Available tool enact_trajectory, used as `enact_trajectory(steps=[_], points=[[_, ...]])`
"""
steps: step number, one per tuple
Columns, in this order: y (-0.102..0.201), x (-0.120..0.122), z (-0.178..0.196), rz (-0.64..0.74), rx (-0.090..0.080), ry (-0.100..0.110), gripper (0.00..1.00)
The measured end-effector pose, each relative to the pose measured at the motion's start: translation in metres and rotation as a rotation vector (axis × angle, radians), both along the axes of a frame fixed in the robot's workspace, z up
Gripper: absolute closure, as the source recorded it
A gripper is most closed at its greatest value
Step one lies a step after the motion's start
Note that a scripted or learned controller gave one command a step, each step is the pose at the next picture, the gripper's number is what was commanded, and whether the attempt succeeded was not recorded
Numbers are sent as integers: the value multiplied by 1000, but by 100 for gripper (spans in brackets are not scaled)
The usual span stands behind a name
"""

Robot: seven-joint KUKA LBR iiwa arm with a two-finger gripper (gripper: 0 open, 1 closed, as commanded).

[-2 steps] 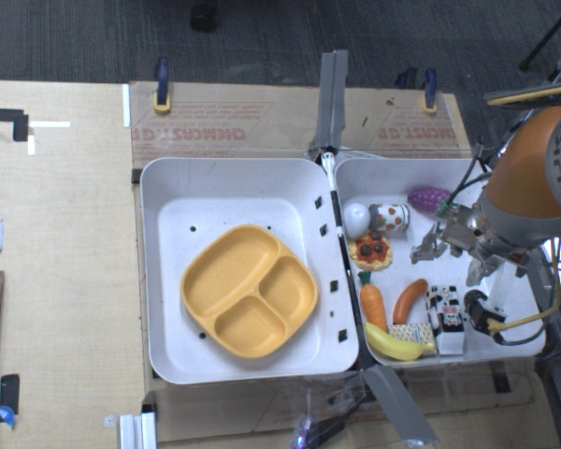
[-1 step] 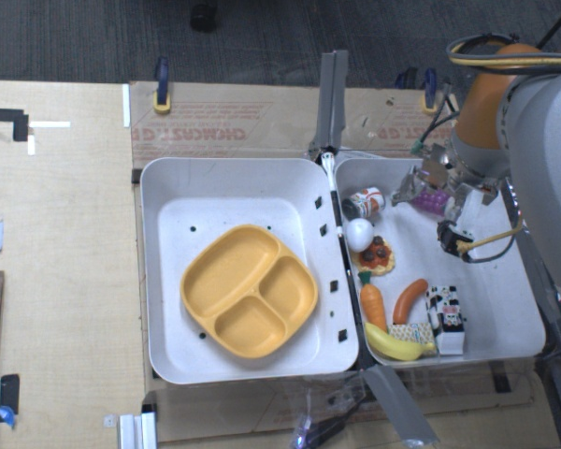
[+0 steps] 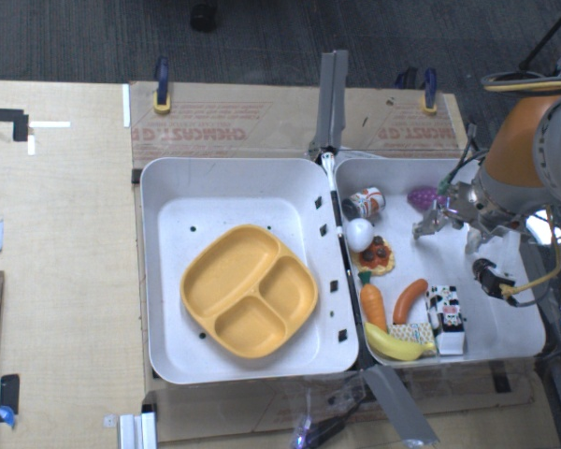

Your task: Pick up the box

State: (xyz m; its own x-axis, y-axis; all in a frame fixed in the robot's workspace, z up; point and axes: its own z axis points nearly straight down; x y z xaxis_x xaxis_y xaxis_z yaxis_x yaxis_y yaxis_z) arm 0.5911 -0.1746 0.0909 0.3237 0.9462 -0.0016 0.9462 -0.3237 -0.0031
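A: The box [image 3: 446, 319] was a small oblong carton, white with a black-and-white print and a touch of red, lying at the near edge of the right bin [image 3: 514, 340], beside a banana [image 3: 393, 344] and a smooth orange sausage [image 3: 409, 299].

B: And the claw [image 3: 446, 230]?

A: It hung over the far half of that bin, two thin metal fingers [image 3: 428, 226] spread apart with nothing between them. The box lay well apart from it, toward the near rim.

B: What else was there?

A: A carrot [image 3: 373, 307], a white ball [image 3: 358, 234], a small can [image 3: 367, 202] and a knobbly purple piece [image 3: 424, 197]. In the left bin [image 3: 168, 251], a glossy yellow plate [image 3: 250, 291] with three rounded compartments sat tilted on the desk [image 3: 56, 251] side.
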Motion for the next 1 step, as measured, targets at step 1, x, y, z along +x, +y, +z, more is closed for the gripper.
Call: enact_trajectory(steps=[1], points=[[-1,55,1,-97,-1,-3,0]])
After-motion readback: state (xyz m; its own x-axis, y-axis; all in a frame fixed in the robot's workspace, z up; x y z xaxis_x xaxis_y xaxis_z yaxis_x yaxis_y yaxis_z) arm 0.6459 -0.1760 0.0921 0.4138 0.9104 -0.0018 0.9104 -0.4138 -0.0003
